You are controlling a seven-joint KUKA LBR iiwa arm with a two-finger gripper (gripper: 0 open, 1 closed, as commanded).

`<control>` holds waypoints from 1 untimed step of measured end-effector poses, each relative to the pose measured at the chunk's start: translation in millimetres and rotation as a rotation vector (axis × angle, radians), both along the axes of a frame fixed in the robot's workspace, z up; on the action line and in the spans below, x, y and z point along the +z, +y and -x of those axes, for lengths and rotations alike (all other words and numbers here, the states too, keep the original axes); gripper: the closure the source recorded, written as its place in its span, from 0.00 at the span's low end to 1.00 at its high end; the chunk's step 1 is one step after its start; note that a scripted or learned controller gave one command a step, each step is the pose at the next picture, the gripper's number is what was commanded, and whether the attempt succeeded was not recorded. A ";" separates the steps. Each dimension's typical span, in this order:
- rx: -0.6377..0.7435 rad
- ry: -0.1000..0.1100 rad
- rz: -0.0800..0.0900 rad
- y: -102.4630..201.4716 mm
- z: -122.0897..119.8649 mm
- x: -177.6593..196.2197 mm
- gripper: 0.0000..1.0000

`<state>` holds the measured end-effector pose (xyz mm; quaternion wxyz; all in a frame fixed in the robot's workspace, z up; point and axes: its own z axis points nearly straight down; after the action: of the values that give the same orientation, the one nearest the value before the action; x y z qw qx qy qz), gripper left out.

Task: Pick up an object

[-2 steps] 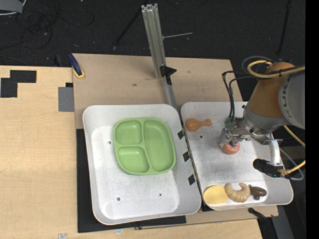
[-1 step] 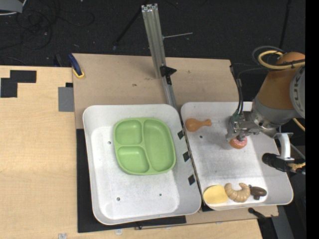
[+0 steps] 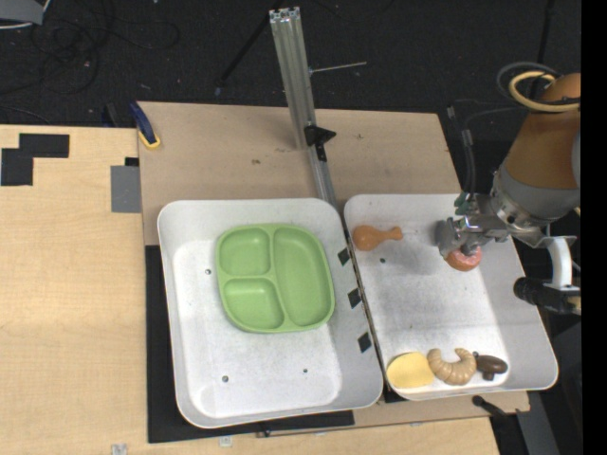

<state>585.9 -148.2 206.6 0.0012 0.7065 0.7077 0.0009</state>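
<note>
Red and rounded, a small toy-like object [image 3: 465, 258] sits in the right bin [image 3: 427, 349], near its far right side, directly under the hand [image 3: 464, 238]. Whether the hand grips it cannot be told. It is probably light, rigid, smooth plastic, best pinched across its widest part. Nearby lie an orange drumstick shape [image 3: 376, 237], and at the near edge a yellow disc [image 3: 411, 372], a ridged tan piece [image 3: 453, 365] and a brown piece [image 3: 490, 364]. The left bin [image 3: 256, 387] carries a glossy green divided plate [image 3: 276, 278].

arm [image 3: 541, 164]: grey, rounded | orange band above wrist | claw [image 3: 463, 238]: silver metal
</note>
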 end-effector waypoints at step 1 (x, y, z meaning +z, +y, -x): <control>0.001 0.000 0.000 3.5 0.7 43.3 1.00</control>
<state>585.2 -144.7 249.9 0.0012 0.7063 0.7079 0.0008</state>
